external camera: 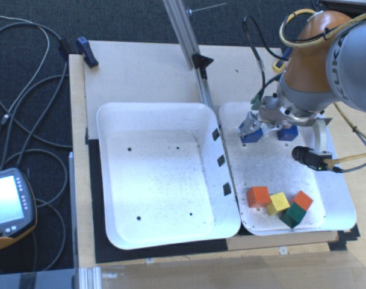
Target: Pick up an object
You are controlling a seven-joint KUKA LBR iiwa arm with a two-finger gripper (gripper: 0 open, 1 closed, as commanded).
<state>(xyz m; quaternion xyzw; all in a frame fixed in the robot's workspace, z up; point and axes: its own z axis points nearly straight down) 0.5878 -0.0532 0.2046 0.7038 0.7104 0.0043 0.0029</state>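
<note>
Four small blocks lie clustered near the front of the right bin (pixel 327 179): an orange block (pixel 258 196), a yellow block (pixel 278 202), a red-orange block (pixel 302 200) and a green block (pixel 293 214). My gripper (pixel 269 133) hangs over the back part of that bin, well behind the blocks. Its blue-tipped fingers (pixel 250 135) are spread wide, open, with only the bin floor showing between them. The grey arm with its orange band (pixel 312 47) reaches in from the upper right.
The left bin (pixel 111 125) sits beside the right one, sharing a ridge with black clips (pixel 222 161). A slanted metal pole (pixel 180 23) rises behind the bins. A blue clamp (pixel 86 52) sits at the bench's back left. A pendant (pixel 8 203) and cables lie off to the left.
</note>
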